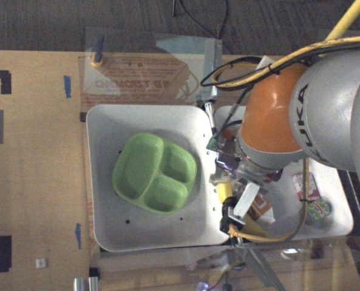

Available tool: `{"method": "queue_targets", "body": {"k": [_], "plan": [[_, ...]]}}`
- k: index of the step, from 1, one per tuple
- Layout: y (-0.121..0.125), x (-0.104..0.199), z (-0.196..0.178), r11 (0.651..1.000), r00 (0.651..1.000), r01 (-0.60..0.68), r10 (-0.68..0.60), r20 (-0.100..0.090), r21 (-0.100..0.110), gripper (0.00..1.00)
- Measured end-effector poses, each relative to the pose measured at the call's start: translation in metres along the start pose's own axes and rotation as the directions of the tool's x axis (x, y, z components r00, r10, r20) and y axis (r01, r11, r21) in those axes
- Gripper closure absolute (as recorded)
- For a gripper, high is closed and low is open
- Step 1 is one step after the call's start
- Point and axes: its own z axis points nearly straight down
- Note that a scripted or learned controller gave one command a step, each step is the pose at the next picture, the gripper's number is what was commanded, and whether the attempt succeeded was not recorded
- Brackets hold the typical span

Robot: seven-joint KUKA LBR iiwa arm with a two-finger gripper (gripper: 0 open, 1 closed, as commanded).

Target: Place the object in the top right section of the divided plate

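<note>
The gripper (227, 177) hangs low over the left edge of the right-hand shallow white bin (340, 223). It is tucked under the wrist, so whether it is wide, narrow or holding anything cannot be told.

Above it, the big grey arm with the orange band (271, 120) covers most of that bin, and the letters "KU" read sideways on its grey shell. The tan card-covered table (34, 180) spreads away on the view's left of the gripper, with black corner marks and short strips of blue tape (67, 86).

Just beside the gripper on that same side, across the two rims, sits the left-hand shallow white bin (101, 223). In its middle lies the lime-green plastic divided plate (155, 171), flat and turned at a slant. Its one large section is on the side away from the gripper and its two small sections are on the near side. Its long axis runs from the view's upper left to lower right.

Up the view from the gripper, past the left bin, a clear sheet over brown card (137, 80) bears faded reddish lettering too blurred to read.

On the gripper's other side, near the right bin's far wall, lie a red-and-white packet (307, 187) and a round green patterned thing (318, 210), their print too small to read. A brown packet (263, 210) lies closer, partly under the arm.

A small yellow object (224, 191) shows right at the gripper's lower side. It is mostly hidden, so its shape and long axis cannot be told.
</note>
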Motion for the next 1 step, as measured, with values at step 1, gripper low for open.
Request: {"method": "queue_targets", "body": {"k": [1], "plan": [[0.0604,0.0091,-0.0235,0.962,0.962,0.272,-0.272,0.0,-0.005,1.0]]}}
